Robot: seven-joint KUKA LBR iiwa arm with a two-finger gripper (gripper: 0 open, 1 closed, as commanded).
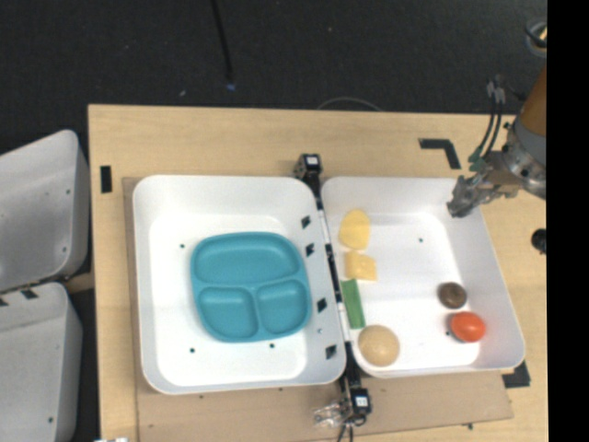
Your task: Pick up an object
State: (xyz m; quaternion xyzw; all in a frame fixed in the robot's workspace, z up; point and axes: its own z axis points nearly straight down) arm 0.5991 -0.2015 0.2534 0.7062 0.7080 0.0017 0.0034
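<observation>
The left white plastic bin (pixel 156 357) holds a big blue plate with three sections (pixel 248 285). The right white bin (pixel 488 265) holds yellow pieces (pixel 354 229), a tan ball (pixel 378 345) and a red ball (pixel 467 327). The gripper (pixel 465 196) hangs over its far right corner.

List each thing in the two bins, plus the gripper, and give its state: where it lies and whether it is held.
Blue tray: flat in left bin, not held.
Yellow pieces: right bin, by divider, loose.
Green stick: along divider, loose.
Beige ball: right bin front, loose.
Brown ball: loose.
Red ball: loose.
Gripper: over right bin's far right corner, holding nothing.
</observation>
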